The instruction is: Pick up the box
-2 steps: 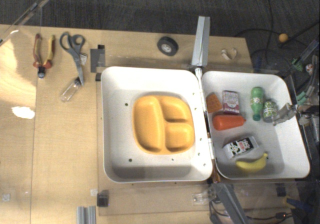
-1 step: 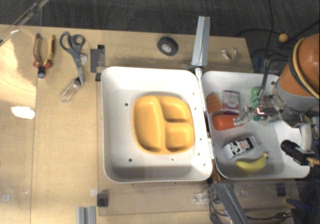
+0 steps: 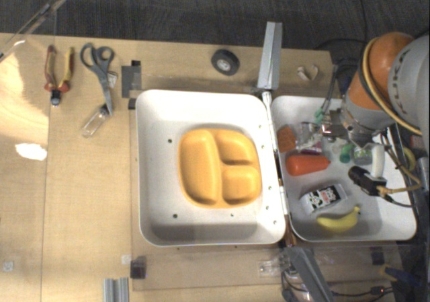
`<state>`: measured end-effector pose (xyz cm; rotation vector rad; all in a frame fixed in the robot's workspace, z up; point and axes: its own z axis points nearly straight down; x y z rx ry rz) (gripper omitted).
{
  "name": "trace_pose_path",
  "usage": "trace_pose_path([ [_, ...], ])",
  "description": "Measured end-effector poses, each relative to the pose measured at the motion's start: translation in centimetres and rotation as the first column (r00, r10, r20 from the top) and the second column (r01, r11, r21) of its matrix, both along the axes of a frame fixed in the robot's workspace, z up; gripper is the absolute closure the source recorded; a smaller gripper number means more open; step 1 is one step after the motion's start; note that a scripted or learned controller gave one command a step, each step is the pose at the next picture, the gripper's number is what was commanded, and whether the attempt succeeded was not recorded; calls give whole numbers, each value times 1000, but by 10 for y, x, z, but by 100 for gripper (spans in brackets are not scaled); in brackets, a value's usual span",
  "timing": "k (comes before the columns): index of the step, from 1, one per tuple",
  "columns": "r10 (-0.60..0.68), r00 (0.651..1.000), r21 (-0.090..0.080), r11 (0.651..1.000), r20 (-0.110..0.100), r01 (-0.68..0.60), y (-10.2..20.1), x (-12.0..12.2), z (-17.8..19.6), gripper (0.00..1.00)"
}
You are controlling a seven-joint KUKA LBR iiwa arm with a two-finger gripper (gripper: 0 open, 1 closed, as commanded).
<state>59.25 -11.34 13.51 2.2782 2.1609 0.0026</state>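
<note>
- Box [image 3: 322,198] — lies flat in the right bin [image 3: 403,227], just above the banana [image 3: 338,220].
- Gripper [image 3: 327,130] — grip state we cannot tell; we should centre over the box before descending.

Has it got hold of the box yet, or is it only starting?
Nothing looks done: the box lies flat in the right bin, beside the banana. In hand: the arm hangs over that bin's far end, its gripper near the red item, apart from the box. Left: reach, grasp and lift.
</note>
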Motion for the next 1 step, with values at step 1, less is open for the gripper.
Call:
trace_pose_path([
  [1, 65, 998, -6, 998, 23, -65, 8, 61, -33, 0],
])
